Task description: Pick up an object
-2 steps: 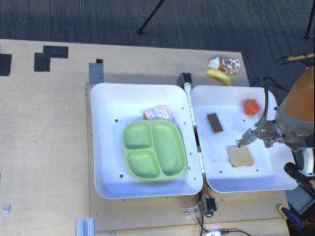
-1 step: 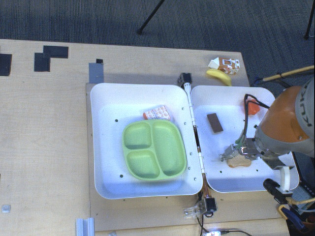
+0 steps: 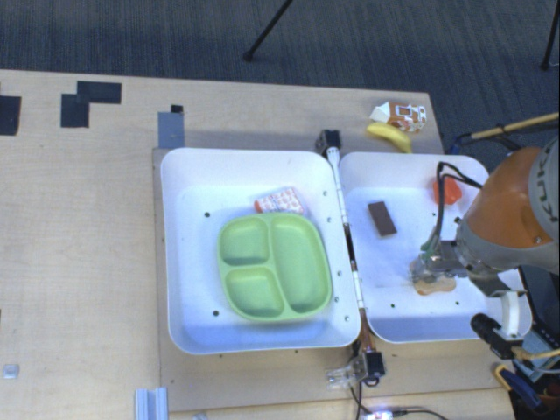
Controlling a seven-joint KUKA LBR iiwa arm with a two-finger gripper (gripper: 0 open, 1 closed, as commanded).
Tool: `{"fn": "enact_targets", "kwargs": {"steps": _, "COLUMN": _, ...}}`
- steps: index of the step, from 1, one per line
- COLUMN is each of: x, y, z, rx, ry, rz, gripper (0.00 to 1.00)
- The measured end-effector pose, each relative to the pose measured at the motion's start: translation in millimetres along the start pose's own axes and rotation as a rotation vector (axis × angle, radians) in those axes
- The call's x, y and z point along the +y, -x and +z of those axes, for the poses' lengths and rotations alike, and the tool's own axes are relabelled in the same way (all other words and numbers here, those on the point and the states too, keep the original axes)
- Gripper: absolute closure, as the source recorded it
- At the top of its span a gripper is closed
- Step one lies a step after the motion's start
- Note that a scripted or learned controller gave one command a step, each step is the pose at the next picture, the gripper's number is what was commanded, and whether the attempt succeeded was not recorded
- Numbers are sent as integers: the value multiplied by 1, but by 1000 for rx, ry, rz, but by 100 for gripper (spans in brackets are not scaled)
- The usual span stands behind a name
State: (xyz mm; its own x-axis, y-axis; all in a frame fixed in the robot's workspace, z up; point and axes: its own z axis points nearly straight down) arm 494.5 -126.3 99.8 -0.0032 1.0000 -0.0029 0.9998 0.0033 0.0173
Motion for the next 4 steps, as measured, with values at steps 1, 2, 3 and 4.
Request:
{"fn": "enact_targets", "kwargs": {"steps": 1, "x": 39, "y": 57, "z": -65, "rx": 1, "ry": -13, "rz": -1, "gripper": 100}}
{"fn": "enact_targets", "kwargs": {"steps": 2, "x": 39, "y": 56, "z": -64, "rx": 2, "ry": -15, "rz": -1, "gripper": 0}}
{"fn": "enact_targets", "kwargs": {"steps": 3, "x": -6, "y": 35, "z": 13, "rx": 1, "ry": -11, "rz": 1, "gripper": 0}}
{"fn": "enact_targets", "kwargs": {"steps": 4, "x": -5, "y": 35, "z": 3, "rx": 1, "ry": -8, "rz": -1, "gripper": 100}}
